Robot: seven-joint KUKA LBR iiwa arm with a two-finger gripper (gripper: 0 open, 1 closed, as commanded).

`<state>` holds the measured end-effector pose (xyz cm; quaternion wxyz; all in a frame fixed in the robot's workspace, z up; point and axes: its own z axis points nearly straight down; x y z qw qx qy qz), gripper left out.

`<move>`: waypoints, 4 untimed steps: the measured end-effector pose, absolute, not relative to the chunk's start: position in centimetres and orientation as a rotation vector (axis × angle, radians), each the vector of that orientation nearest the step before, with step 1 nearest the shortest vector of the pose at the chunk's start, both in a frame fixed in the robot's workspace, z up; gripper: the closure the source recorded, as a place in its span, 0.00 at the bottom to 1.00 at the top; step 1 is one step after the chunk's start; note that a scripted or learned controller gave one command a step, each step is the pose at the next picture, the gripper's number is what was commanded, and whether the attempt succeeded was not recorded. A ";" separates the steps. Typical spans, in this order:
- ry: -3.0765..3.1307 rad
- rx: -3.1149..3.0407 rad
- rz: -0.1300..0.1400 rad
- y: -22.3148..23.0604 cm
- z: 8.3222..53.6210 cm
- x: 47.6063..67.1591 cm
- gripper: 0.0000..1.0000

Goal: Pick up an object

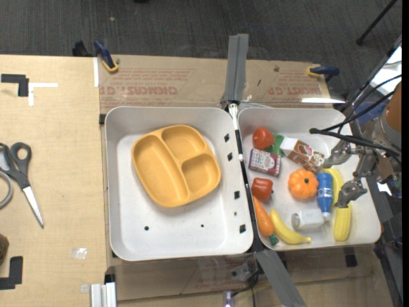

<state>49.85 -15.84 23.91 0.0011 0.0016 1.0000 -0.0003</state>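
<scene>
Camera view puts the hand (pixel 348 171) beside the blue plastic bottle (pixel 325 193), its grip state unclear, holding nothing, so picking remains undone.

light: bright, even, overhead | shadows: soft, faint | glare: mild on white bins (pixel 115 190) | focus: sharp throughout

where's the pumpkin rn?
The toy pumpkin sits in the right bin, near its middle, between the red pepper to its left and the blue bottle to its right.
</scene>
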 end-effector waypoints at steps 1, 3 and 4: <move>3.134 -0.208 0.000 -14.6 11.8 49.7 0.00; 3.109 -0.399 -0.003 -18.5 9.4 60.6 0.00; 3.103 -0.403 -0.007 -18.4 10.4 60.8 1.00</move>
